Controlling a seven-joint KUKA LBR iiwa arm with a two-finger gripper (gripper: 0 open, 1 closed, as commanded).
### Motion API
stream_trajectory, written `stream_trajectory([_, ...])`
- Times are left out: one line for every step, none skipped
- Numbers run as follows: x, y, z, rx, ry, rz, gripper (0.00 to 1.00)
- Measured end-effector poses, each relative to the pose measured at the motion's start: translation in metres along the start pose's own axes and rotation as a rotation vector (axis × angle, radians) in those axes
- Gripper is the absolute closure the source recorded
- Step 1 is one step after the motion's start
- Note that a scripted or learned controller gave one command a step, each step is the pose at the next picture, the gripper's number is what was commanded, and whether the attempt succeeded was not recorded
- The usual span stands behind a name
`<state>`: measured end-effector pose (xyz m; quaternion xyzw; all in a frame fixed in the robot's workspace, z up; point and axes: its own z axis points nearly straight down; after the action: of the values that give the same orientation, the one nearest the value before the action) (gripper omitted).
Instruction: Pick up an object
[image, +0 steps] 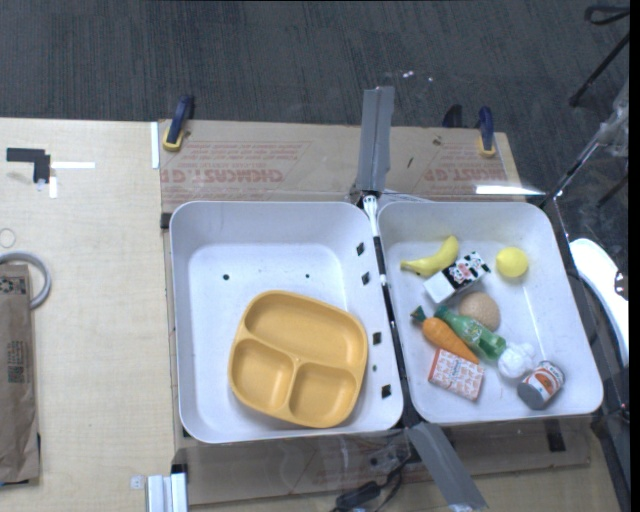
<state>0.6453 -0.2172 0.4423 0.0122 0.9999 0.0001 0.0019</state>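
The right bin (560, 300) holds a cluster of small items. A yellow banana (430, 260) lies toward its far left, next to a black-and-white cow-patterned carton (458, 275). A yellow ball (512, 262) rests apart near the far right. Below the carton are a brown roundish lump (482, 308), a green bottle (472, 333) and an orange carrot (450, 341), packed side by side. A red-and-white packet (456, 373), a white lump (516, 358) and a small can (541, 384) lie along the near side.
The left bin (200, 300) holds a yellow divided plate (298, 357) in its near half. A metal bar (376, 140) rises behind the seam between the bins. A pale curved shape (600, 270) sits just outside the right bin's right wall.
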Motion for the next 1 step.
stream_trajectory([0.0488, -0.0055, -0.0003, -0.001, 0.0, -0.569, 1.0])
